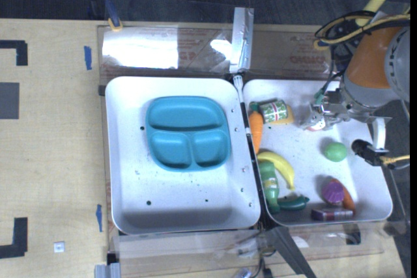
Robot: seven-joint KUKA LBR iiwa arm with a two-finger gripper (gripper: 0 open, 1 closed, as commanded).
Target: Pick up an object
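Arm (381,68): grey with an orange band; it reached in from the right and hung over the upper right part of the right bin.
Gripper (319,119): sat low over the bin floor near the small can; whether it was spread or pressed together could not be told, and nothing showed as held.
Right bin (371,189): shallow, white, smooth-walled; it held all the loose objects, most of them gathered along its left wall and lower edge, probably because the walls stop whatever slides.
Small can (274,111): a cylinder lying on its side, with a red and green label, just left of the gripper and the nearest candidate for a pick.
Toy carrot (255,130): orange and tapered, lying along the left wall.
Toy banana (279,165): yellow, curved and glossy, below the carrot.
Green bottle (268,183): elongated, lying against the left wall beneath the banana.
Green ball (336,152): small, round and smooth, alone on the open floor below the gripper.
Purple fruit (333,191): rounded and ridged, beside something orange near the lower right corner.
Left bin (124,159): white, with dark specks on its floor.
Blue tray (188,131): matte plastic with rounded corners and three compartments, flat in the left bin, well apart from the gripper.
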